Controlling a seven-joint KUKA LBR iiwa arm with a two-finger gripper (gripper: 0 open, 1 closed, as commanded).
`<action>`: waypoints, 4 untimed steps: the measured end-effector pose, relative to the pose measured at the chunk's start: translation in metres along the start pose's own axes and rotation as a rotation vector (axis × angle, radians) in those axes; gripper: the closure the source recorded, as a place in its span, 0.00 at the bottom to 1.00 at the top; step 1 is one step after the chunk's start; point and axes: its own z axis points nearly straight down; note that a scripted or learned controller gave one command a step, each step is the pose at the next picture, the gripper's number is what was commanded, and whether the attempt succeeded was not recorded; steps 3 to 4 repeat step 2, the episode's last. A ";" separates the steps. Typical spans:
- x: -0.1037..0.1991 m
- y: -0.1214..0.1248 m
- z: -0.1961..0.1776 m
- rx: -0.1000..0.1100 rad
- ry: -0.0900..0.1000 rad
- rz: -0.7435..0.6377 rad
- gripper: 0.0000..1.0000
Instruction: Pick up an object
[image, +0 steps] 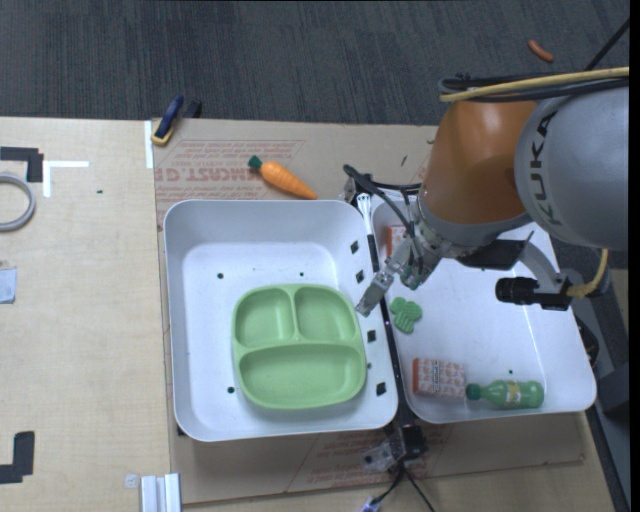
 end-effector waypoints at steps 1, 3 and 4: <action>0.059 -0.031 0.000 -0.001 0.000 -0.330 0.00; 0.058 -0.031 -0.010 -0.004 -0.004 -0.325 1.00; 0.058 -0.031 -0.010 -0.004 -0.004 -0.325 1.00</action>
